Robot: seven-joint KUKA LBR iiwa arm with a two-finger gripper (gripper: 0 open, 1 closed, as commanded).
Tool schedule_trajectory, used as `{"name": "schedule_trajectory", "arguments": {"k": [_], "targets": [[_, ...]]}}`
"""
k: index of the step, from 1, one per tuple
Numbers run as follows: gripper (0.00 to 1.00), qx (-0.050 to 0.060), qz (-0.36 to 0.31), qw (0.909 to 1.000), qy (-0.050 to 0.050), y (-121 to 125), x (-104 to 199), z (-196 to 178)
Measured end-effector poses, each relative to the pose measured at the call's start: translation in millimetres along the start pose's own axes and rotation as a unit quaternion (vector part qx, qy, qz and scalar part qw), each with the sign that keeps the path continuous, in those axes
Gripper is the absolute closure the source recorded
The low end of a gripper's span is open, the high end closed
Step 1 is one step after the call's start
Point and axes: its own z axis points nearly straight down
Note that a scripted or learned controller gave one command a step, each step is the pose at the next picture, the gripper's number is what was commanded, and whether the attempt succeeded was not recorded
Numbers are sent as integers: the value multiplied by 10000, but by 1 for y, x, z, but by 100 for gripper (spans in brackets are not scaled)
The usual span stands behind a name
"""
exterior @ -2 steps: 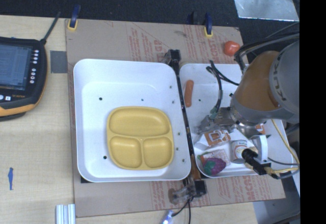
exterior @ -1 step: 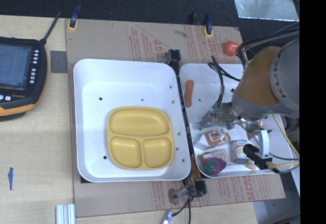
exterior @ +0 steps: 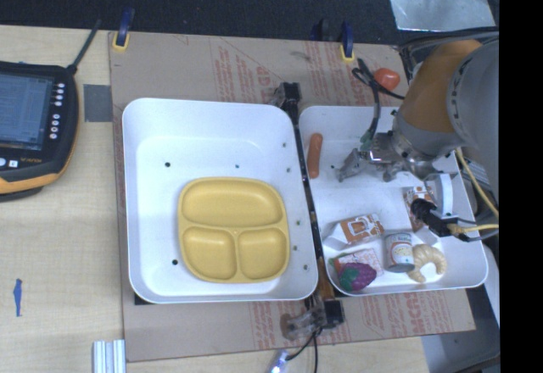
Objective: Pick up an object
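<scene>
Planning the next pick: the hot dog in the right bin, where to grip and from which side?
Probably best to grip the hot dog at mid-length, fingers closing across its narrow width, coming straight down. It lies flat with its long axis running up-down in the camera view, close to the right bin's left wall, so one finger must fit between the wall and it.

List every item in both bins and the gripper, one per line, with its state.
yellow divided plate: flat in the left bin, right way up.
sausage: lying by the right bin's left wall.
small carton: lying flat.
can: upright.
croissant: lying beside the can.
purple fruit: resting at the front wall.
gripper: low over the right bin, nothing seen between its jaws.
</scene>
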Motion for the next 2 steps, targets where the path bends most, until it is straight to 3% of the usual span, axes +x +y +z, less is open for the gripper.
{"name": "schedule_trajectory", "arguments": {"k": [1, 2], "targets": [[0, 6, -19, 10000, 54, -47, -68, -35], [0, -159, 19, 9999, -52, -106, -36, -9]]}}
